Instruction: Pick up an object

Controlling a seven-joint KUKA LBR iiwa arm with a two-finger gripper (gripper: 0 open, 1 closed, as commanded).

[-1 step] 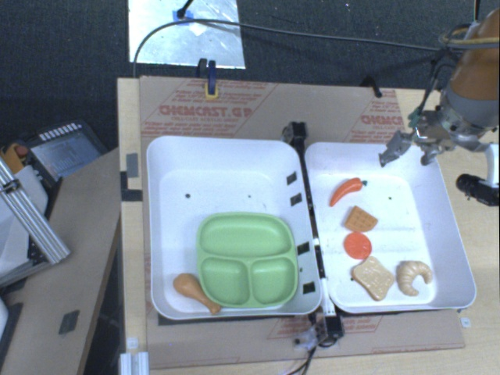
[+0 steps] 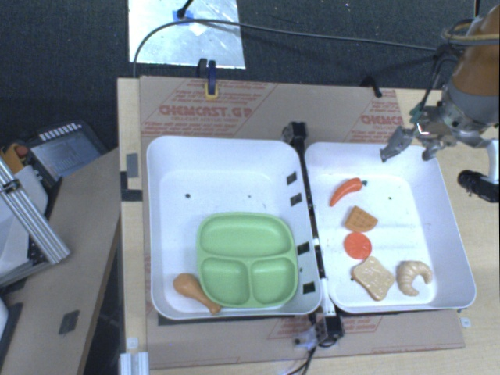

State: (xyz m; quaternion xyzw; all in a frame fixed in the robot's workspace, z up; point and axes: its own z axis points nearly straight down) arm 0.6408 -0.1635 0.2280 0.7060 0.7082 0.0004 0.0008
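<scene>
Chili pepper (image 2: 345, 191) slanted, stem upper-right.

bins 2 (image 2: 226, 151) | green tray 1 (image 2: 247, 258) | toy foods 6 (drumstick (image 2: 195, 291) in left bin)

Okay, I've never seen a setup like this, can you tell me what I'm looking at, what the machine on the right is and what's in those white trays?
This is one camera looking down at a slant on a bench. The machine at the upper right is a robot arm; its gripper, with fingers spread, hangs above the far edge of the right tray and holds nothing. That tray has toy food: a chili pepper, a cracker, a tomato slice, a slice of toast and a croissant. The left tray holds a green divided plate with a toy drumstick beside it.
</scene>
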